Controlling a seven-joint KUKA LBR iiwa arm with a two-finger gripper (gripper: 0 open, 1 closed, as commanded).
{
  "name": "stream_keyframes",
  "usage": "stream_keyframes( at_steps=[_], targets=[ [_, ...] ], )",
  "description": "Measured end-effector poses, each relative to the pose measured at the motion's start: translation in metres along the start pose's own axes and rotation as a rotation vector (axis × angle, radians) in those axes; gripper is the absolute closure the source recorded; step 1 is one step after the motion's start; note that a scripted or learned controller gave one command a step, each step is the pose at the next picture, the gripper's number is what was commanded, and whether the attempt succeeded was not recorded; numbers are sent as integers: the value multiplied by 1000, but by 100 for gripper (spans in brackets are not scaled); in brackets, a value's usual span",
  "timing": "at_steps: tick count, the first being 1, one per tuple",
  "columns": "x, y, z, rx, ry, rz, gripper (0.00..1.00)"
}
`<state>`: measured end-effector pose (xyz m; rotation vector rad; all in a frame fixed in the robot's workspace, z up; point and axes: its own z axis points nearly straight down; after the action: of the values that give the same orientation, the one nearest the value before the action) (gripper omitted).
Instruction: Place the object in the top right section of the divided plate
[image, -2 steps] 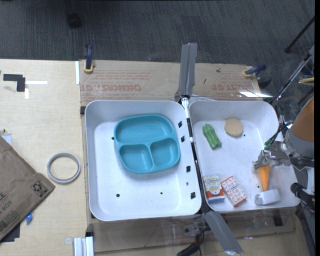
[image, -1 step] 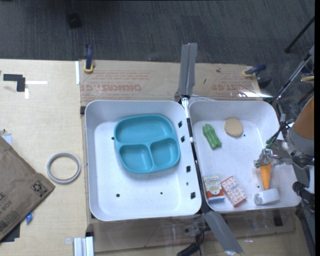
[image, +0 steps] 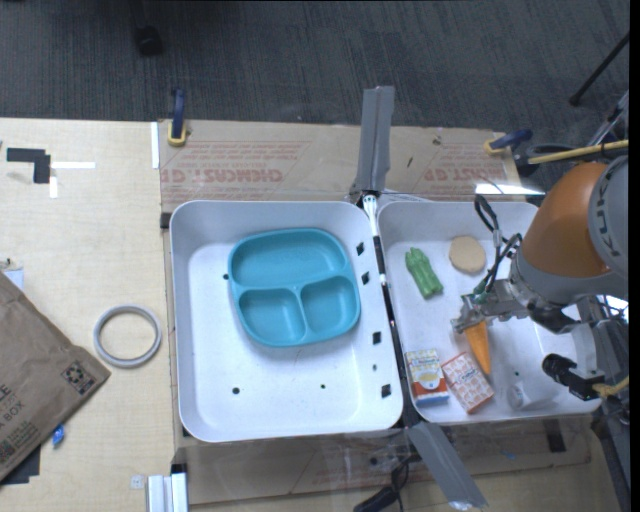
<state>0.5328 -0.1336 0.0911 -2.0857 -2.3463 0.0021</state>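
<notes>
Now the left white bin (image: 200, 400) holds the blue divided plate (image: 294, 287). Over the right bin (image: 560, 408), the end effector (image: 478, 318) sits pinched on an orange carrot (image: 481, 348), near a green veggie (image: 424, 272).

The divided plate (image: 294, 286) looks like smooth turquoise plastic. Both white bins (image: 200, 330) seem glossy plastic. The bench (image: 80, 250) looks like matt wood.

Wooden bench (image: 90, 230), 2 white bins (image: 200, 400), tape ring (image: 127, 334), cardboard (image: 35, 375)
</notes>
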Motion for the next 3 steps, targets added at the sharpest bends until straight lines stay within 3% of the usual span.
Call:
stream_keyframes(
  at_steps=[1,2,3],
  targets=[
    [-2,21,0,-2,-2,69,100],
    [5,-15,0,2,-1,167,100],
    [2,9,0,-1,-2,244,100]
  ],
)
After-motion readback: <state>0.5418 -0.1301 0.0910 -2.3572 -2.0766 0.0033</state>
